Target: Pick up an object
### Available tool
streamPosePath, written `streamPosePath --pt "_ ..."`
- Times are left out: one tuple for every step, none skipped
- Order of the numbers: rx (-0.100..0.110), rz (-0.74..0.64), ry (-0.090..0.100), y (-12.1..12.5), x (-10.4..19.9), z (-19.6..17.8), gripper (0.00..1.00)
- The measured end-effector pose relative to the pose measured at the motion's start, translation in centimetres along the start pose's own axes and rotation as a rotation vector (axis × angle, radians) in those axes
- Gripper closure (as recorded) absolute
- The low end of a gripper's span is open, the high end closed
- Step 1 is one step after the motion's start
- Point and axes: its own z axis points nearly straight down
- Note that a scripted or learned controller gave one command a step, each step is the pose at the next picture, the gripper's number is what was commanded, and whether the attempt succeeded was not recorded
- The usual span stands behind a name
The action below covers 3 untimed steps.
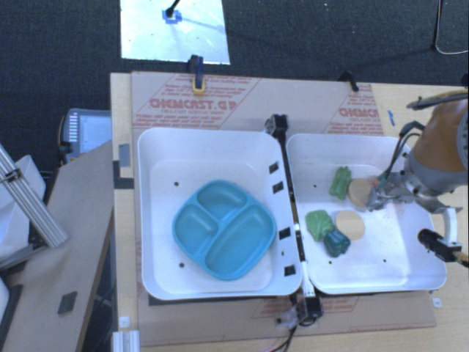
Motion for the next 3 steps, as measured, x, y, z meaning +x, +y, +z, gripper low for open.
streamPosePath --pt "0.000 -0.002 0.000 0.4 0.0 -4.3 1.00" --pt "-0.001 -0.004 0.000 0.6 0.5 -8.8 1.00" --pt "-0.002 -0.004 0.000 0.8 0.5 -13.3 1.00"
